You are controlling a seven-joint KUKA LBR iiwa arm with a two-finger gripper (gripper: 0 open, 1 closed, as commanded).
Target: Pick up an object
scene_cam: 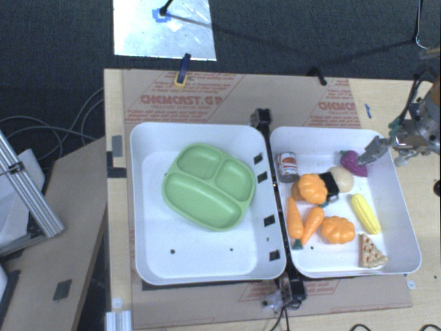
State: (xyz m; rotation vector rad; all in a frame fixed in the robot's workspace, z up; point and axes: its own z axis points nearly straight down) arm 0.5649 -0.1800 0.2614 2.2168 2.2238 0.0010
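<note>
Pizza [372, 252] nearest, then pumpkin [337, 229], carrots [303, 221], corn [366, 213], orange [312, 187] and can [287, 165], all in the right bin [406, 243]. Farthest lies the purple piece [352, 162], probably light, stiff, slick plastic; grasp across its middle. Gripper [373, 150] touches its right edge, fingers apparently closed, holding nothing. Left bin [145, 205] carries a green plate [209, 185].

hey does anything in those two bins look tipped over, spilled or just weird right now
Mostly tidy. The small can in the right bin lies on its side near the divider rather than upright. The green plate sits skewed in the left bin. Nothing looks spilled or broken.
</note>
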